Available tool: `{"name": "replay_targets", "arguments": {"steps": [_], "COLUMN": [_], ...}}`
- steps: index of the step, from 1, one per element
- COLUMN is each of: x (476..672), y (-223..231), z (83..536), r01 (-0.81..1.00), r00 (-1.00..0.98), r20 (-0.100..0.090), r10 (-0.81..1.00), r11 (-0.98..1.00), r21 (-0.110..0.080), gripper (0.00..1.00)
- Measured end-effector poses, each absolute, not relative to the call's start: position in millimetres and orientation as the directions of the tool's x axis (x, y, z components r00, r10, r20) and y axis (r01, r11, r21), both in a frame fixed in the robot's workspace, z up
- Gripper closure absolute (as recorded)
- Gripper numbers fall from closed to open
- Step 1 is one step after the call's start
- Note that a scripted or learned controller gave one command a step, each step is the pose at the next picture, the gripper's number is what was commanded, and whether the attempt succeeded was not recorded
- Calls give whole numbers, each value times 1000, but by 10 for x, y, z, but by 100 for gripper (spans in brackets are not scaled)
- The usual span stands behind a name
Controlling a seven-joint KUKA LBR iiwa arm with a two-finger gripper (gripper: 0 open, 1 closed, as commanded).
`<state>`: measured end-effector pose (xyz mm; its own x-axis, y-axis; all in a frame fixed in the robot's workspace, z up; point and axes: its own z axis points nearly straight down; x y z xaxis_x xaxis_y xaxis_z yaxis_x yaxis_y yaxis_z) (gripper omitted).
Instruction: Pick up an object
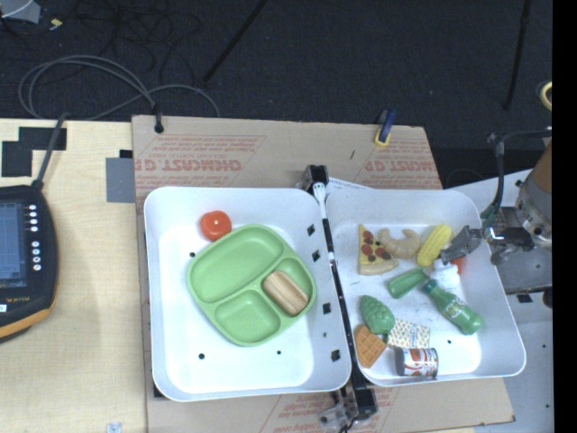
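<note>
The right bin [491, 359] holds several toy foods. A pizza slice [374, 252] and a yellow corn cob [435, 242] lie at its far side. A green vegetable [407, 283] and a green bottle [454, 308] sit in the middle. A leafy green piece [377, 315], a waffle [368, 345], a patterned packet [409, 334] and a small can [418, 362] lie toward the front. My gripper [458, 244] reaches in from the right, low over the bin, just right of the corn and above the bottle's white cap [445, 273].
The left bin [171, 350] holds a green divided plate [236, 278] with a bread roll [287, 291] on it, and a red tomato [215, 225] behind. A black divider [329, 269] runs between the bins. A handheld controller [22, 251] lies at far left.
</note>
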<state>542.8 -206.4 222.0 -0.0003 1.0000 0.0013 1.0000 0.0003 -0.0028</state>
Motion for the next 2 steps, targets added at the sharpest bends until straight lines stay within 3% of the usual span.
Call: {"name": "replay_targets", "arguments": {"steps": [1, 2], "x": [5270, 5274], "y": [-424, -533], "z": [1848, 1967], "r01": [1000, 1000], "r00": [-14, 1], "r20": [9, 2], "r10": [1000, 1000], "r11": [15, -1], "r21": [-9, -7], "gripper": [0, 100]}}
